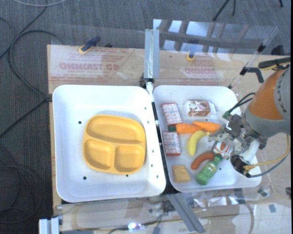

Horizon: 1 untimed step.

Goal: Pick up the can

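right bin point(244, 182) near edge: green bottle point(208, 171), cracker point(180, 173) | gripper point(225, 144) low by right wall over a red-white object, maybe the can point(223, 150); finger state cannot tell | pickup unconfirmed, lift remains | far: yellow tray point(115, 144) in left bin point(68, 101)

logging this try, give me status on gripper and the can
Gripper low over right bin, fingers unclear. Can right under gripper, grasp unconfirmed. Sausage, green bottle, banana crowd it.
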Each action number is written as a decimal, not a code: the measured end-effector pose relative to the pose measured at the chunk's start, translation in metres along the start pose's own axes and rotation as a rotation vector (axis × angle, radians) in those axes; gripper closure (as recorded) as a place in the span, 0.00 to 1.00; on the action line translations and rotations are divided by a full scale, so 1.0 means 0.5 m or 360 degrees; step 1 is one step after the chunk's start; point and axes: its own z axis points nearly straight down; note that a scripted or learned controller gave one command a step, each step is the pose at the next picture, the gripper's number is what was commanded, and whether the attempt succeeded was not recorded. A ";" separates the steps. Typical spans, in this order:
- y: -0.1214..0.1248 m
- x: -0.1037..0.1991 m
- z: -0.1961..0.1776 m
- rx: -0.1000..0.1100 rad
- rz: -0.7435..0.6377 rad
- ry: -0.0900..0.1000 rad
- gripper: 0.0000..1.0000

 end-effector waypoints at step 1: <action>0.010 0.009 0.009 -0.0009 -0.0151 -0.0010 1.00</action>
